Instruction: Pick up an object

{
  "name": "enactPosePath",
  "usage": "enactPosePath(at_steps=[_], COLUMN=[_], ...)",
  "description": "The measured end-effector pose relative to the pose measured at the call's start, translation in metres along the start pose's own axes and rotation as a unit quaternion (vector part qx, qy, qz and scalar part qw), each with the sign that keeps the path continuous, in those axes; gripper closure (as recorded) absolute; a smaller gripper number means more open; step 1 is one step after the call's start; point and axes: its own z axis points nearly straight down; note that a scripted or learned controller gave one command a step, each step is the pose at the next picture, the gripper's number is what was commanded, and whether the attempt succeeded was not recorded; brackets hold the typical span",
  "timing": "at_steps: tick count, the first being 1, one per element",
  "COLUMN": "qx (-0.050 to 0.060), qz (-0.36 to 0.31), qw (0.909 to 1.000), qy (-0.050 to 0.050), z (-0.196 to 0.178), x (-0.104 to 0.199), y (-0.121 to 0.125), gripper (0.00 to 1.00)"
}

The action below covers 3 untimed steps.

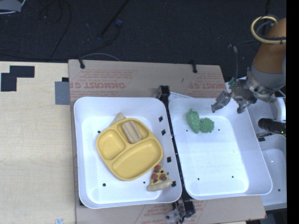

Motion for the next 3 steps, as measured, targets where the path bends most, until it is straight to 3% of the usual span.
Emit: enactPosePath(at_steps=[1,2,3], qx=[-0.006,-0.003,-0.004], qz=[-0.001,-0.001,-0.002], qw=[1.0,1.0,1.0], qy=[-0.001,-0.001,-0.001], z=[-0.007,0.047,0.103], x=[0.0,0.006,0.002], y=[0.002,-0.007,0.002], gripper=[0.0,0.0,0.0])
